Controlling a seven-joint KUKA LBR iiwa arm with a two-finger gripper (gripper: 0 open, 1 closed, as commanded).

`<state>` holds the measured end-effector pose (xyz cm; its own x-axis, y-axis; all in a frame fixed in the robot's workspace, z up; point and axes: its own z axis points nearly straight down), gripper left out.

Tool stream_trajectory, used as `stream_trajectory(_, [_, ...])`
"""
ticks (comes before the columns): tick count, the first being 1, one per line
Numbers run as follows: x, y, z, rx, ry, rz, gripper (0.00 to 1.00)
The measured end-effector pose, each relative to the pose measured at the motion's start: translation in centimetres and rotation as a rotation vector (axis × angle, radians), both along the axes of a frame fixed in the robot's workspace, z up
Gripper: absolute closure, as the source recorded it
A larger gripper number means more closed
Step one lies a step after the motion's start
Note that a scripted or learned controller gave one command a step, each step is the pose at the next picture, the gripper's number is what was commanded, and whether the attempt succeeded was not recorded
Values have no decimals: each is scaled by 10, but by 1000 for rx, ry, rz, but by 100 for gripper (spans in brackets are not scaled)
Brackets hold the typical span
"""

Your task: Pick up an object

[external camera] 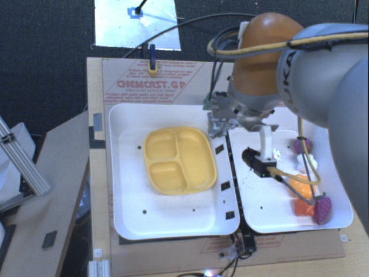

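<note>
2 shallow white bins are seen side by side on the bench (144, 77). In the left bin (124, 212) a yellow plate (179, 159) with 3 compartments is laid flat, slightly turned, near the middle and toward the bin's right wall. The grey arm (323, 79) is brought in from the right, with its orange band (265, 45) held over the far edge of the bins. The hand (217, 124) is placed low at the far end of the wall shared by the 2 bins, just beside the far right corner of the yellow plate. Whether the hand is open or closed cannot be told, as it is seen from above and partly covered by the wrist.

In the right bin (259, 212) 3 small things are gathered along the right side, well apart from the hand. A purple thing (302, 145) is found farthest back. An orange thing (301, 194) is found nearer the front. A magenta thing (323, 209), shaped like a berry, is set just beside the orange thing at the front right corner; whether the 2 are touching cannot be told.
</note>
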<state>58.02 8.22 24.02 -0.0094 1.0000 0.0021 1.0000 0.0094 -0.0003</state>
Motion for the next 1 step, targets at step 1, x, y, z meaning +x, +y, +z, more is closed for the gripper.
stream_trajectory(1, [1,-3,0,-2,-1,-6,0])
